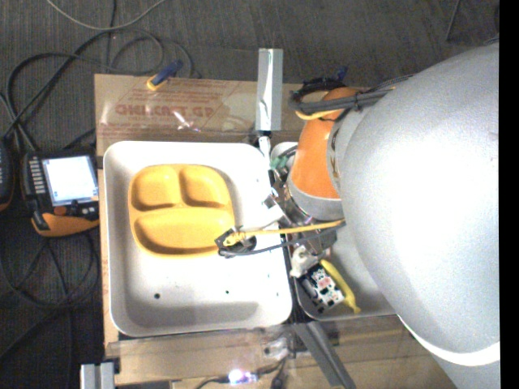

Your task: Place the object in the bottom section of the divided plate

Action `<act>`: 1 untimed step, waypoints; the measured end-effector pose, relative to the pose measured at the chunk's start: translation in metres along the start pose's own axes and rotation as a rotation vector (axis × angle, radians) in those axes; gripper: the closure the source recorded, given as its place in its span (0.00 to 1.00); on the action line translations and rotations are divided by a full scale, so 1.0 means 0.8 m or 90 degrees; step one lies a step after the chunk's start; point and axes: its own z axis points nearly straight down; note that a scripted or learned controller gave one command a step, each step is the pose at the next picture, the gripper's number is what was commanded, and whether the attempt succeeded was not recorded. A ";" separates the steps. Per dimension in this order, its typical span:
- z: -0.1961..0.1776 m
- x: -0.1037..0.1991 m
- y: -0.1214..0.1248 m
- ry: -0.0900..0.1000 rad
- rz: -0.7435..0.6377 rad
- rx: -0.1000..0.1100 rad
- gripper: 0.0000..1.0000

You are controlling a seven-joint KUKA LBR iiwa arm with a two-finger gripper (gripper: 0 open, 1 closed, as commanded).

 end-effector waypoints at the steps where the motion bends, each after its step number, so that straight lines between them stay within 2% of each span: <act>1: 0.010 0.003 -0.013 -0.001 0.124 0.000 0.00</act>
